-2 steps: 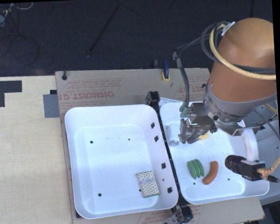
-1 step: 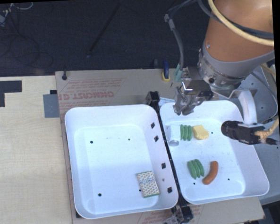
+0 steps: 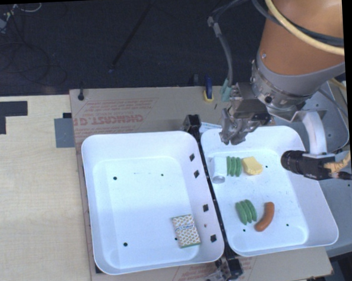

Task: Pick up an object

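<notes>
Nearest, a yellow block [image 3: 252,166] lay in the right bin [image 3: 315,229], touching a green pod cluster [image 3: 233,166] on its left. It looked light and soft, probably foam or toy plastic; a pinch across its short sides seemed the safest hold. The end effector [image 3: 234,133] hung above the bin's back edge, holding nothing; how far apart it stood could not be told. Further forward lay a second pod cluster [image 3: 246,211] and a sausage [image 3: 264,216]. A patterned packet [image 3: 186,231] sat in the left bin [image 3: 108,242].

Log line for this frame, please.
gripper: over right bin, nothing held | nearest: green pods, yellow block | left bin: patterned packet
</notes>
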